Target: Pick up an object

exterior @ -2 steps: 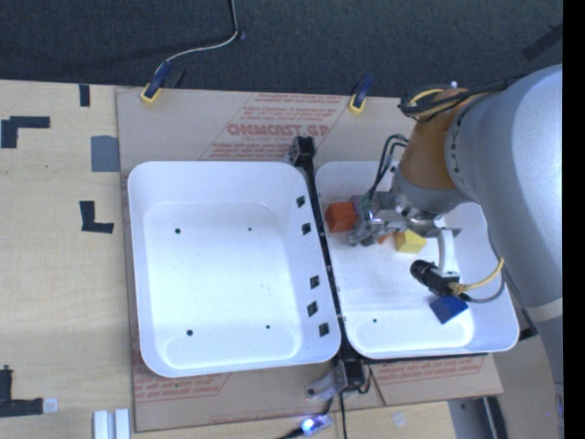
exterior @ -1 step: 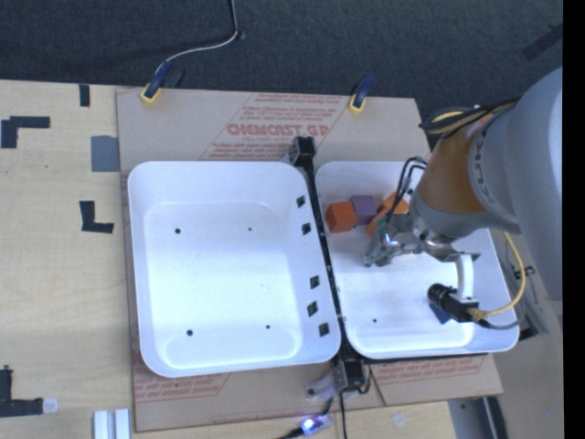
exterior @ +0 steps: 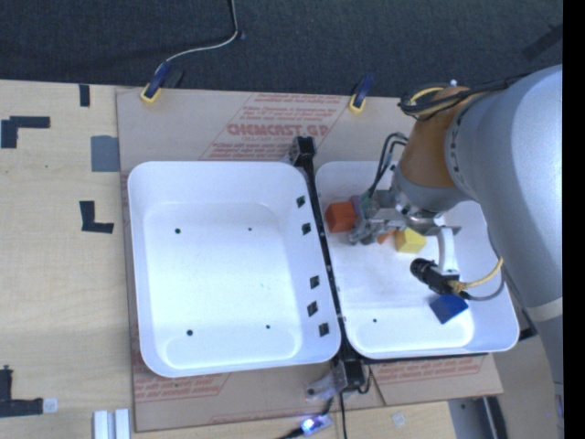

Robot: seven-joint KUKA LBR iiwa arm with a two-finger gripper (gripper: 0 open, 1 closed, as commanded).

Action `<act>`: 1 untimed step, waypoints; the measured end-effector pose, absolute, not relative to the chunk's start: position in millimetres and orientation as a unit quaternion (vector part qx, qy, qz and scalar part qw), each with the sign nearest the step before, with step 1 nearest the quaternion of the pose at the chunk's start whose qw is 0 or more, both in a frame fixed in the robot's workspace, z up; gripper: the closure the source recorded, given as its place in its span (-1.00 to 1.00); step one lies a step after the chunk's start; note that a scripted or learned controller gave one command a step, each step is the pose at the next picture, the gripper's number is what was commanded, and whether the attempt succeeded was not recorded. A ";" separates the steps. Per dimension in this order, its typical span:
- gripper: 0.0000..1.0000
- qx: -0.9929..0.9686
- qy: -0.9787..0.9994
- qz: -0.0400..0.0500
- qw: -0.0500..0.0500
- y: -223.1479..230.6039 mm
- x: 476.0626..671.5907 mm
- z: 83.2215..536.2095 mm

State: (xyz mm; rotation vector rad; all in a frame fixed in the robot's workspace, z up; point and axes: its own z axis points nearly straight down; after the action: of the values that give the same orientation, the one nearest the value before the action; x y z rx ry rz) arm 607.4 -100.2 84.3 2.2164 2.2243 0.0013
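Note:
In the right bin (exterior: 411,337) lie an orange block (exterior: 340,216) near the left wall, a yellow block (exterior: 410,240) further right, and a blue block (exterior: 448,308) toward the front right. My gripper (exterior: 364,232) is down low in this bin, between the orange block and the yellow one, its fingers pointing left. It sits just right of the orange block and may be touching it. Nothing can be seen held between the fingers.
The left bin (exterior: 219,263) stands beside the right one, with a black divider strip (exterior: 315,245) between them. The grey arm with its orange band (exterior: 430,149) covers the right bin's back right part. Yellow and blue clamps (exterior: 361,94) hold the board at the back.

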 end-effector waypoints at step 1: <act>1.00 0.706 0.708 0.000 -0.001 -121.6 628.5 84.1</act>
State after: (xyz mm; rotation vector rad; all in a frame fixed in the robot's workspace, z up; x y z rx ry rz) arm 628.5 -121.6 84.1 2.2198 2.2255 0.0002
